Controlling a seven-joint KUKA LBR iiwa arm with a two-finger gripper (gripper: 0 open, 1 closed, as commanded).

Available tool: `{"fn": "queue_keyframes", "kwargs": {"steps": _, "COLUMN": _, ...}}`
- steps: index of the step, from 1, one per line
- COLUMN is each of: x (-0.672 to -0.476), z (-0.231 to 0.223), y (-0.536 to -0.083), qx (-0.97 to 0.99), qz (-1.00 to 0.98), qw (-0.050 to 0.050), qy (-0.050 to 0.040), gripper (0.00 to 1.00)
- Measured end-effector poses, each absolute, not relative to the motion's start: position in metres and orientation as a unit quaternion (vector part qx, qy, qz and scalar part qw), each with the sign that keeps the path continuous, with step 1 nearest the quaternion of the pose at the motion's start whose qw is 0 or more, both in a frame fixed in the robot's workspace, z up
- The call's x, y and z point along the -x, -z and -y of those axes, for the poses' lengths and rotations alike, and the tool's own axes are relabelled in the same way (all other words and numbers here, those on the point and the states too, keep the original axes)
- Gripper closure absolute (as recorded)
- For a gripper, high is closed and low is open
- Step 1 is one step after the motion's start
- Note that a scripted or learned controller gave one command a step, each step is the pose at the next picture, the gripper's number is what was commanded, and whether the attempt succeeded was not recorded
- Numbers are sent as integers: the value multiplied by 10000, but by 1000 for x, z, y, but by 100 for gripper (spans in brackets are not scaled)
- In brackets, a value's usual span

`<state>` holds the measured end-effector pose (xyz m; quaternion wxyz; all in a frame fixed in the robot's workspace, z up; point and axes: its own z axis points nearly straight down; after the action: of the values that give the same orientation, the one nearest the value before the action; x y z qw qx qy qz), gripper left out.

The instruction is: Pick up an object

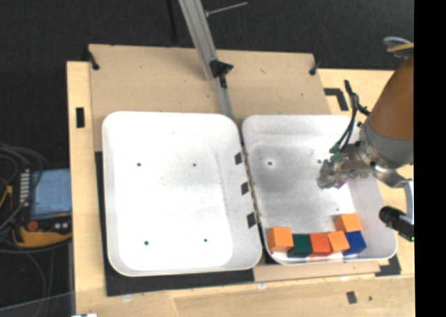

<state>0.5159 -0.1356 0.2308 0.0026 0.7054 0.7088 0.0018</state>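
In the right bin [293, 141], blocks [317, 241] lie near the pincer [333, 175], its grip unclear.

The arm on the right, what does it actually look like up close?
The arm is a thick rounded tube with a broad orange band, then grey below. Thin dark and green cables run down its side to a small metal hand, grey with a purplish tinge.

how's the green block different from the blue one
The green block is dark green and sits in the row along the right bin's near wall, between two orange blocks. The blue block is bright blue and sits at the row's right end, below an orange block. Both look like small cubes.
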Motion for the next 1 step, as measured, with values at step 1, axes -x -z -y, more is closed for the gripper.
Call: {"fn": "queue_keyframes", "kwargs": {"steps": 1, "x": -525, "z": 79, "y": -223, "qx": -7044, "qz": -7098, "qw": -4, "qy": -5, "gripper": 100}}
